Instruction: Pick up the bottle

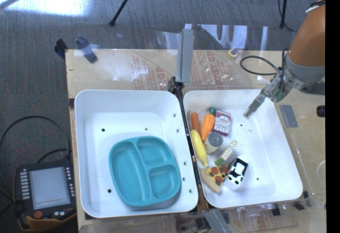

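Note:
A small black-and-white cow-patterned bottle (pixel 237 172) lies near the front of the right bin (pixel 276 173), beside a pizza slice toy (pixel 214 175). My gripper (pixel 249 113) hangs over the bin's back part, up and to the right of the pile of toys and well apart from the bottle. Its fingers come together in one narrow tip with nothing between them. The grey arm with its orange band (pixel 309 41) reaches in from the right.
The pile in the right bin also holds two carrots (pixel 202 123), a banana (pixel 198 147), a red box (pixel 222 121), a round can (pixel 214 141) and a pale checkered piece (pixel 227 152). In the left bin (pixel 90 120) lies a teal divided plate (pixel 144 171).

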Robot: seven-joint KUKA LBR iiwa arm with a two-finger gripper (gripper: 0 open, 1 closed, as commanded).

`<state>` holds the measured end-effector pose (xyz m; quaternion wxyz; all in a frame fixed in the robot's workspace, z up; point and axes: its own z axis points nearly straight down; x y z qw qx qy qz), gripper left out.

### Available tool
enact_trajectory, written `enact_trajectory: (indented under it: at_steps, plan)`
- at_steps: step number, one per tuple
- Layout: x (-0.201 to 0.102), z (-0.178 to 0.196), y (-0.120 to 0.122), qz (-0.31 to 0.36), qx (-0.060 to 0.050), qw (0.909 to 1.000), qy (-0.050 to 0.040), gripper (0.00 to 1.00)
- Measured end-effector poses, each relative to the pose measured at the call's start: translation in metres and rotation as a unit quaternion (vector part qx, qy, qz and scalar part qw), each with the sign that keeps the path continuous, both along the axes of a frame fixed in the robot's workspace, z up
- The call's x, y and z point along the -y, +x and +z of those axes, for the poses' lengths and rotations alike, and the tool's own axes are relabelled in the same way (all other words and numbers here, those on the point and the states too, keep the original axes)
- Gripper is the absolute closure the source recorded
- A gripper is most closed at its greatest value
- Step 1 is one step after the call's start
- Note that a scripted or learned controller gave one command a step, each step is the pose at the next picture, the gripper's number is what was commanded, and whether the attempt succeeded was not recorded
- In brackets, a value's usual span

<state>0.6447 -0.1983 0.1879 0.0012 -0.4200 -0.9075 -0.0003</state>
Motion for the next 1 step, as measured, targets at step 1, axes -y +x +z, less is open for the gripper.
enact_trajectory:
  at_steps: [1]
  plan:
    - [0.0125, -0.1026, -0.0274, -0.053, 0.001, 0.9986, -0.0001, 0.0]
